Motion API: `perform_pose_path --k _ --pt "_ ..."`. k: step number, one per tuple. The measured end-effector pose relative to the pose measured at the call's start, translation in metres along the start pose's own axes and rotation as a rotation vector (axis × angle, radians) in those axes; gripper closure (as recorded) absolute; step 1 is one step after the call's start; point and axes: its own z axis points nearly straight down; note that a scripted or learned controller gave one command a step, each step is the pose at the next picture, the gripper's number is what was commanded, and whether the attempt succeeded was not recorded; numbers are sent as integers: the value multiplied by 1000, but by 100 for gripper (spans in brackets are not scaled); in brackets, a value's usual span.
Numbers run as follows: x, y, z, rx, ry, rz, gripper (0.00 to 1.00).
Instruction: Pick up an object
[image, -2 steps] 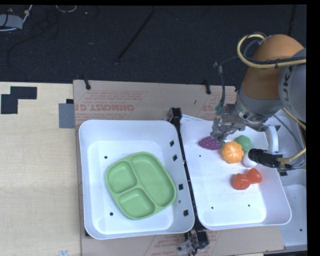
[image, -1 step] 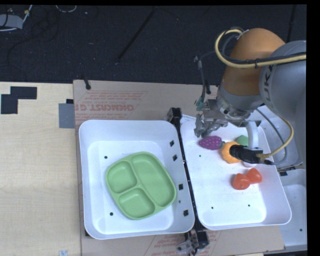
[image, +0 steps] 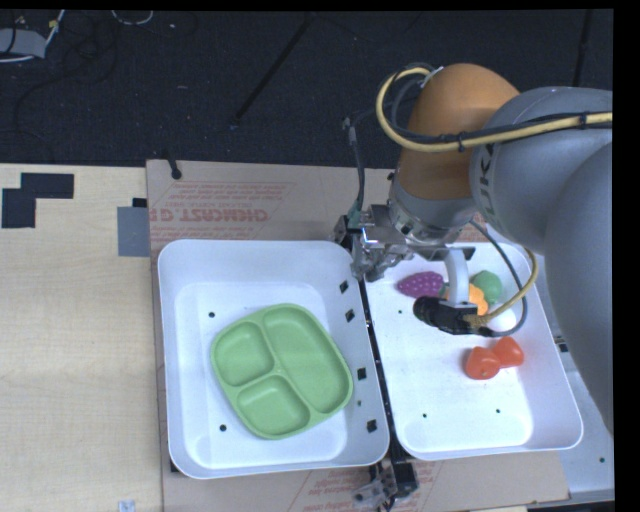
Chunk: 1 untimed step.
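gripper upper centre, at the bins' shared edge, grip state cannot tell | purple grapes near it, right bin | red toy lower right | green divided plate, left bin

Left bin: the shallow white plastic bin holds a green three-compartment plastic plate.
Right bin: the second white bin holds purple toy grapes at the back, with a red toy fruit in front, to their right.
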Motion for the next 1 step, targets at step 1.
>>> perform_pose_path --k 1 --pt "51 14 -7 -4 -1 1 100"
